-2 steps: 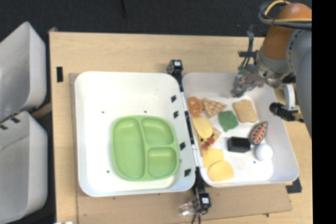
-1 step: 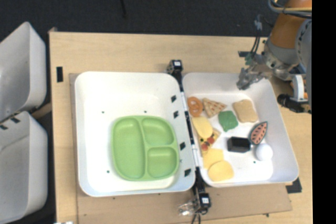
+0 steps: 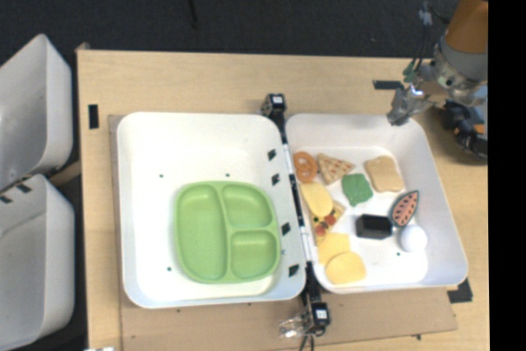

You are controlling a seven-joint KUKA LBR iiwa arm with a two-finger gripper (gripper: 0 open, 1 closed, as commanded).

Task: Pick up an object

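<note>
Just small toy foods (image 3: 358, 210), untouched.

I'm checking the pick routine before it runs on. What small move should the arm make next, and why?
Probably swing the gripper inward and down over the right white bin, toward the tan bread-slice toy. The gripper hangs at that bin's far rim, above the toys, and the slice lies nearest with some room around it.

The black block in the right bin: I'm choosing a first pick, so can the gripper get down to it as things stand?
Probably yes. The black block lies uncovered with bare floor around it, while the gripper hangs above the right bin's far corner. The slice and egg lie close by.
</note>
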